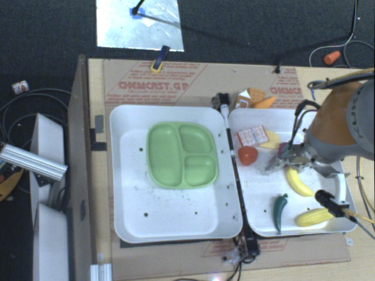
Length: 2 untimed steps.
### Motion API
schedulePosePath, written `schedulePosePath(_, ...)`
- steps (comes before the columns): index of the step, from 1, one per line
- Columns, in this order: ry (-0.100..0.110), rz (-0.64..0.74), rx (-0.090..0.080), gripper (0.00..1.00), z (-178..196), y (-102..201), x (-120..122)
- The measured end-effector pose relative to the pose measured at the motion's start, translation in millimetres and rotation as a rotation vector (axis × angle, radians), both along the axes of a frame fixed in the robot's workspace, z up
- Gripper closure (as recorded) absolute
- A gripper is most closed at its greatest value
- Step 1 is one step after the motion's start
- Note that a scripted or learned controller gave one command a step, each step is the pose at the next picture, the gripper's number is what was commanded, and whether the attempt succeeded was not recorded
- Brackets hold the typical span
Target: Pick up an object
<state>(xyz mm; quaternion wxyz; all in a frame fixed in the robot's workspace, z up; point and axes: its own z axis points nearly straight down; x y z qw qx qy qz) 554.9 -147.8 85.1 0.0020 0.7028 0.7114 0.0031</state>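
Hovering: end effector point(280, 160) in right bin point(258, 218) | banana point(299, 182) just beside | finger state: cannot tell

Pretty clearly a robotics lab: I'm over a cardboard-topped bench point(176, 78), loose cables point(23, 107) on dark carpet, toy food in white bins point(132, 174).

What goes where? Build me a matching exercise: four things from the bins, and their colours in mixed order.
Things:
1. divided plate
2. tomato
3. banana
4. chilli pepper

Colours:
A. red
B. dark green
C. light green
D. yellow

Pairs: 1-C, 2-A, 3-D, 4-B
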Motion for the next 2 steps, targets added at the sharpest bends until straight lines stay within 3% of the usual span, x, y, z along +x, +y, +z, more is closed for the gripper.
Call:
schedulePosePath(1, 0.003, -0.008, -0.002, 1.0, 10.1, -5.2, -3.1)
schedulePosePath(2, -0.004, 0.003, 0.001, 1.0, 119.7, 98.5, 14.6)
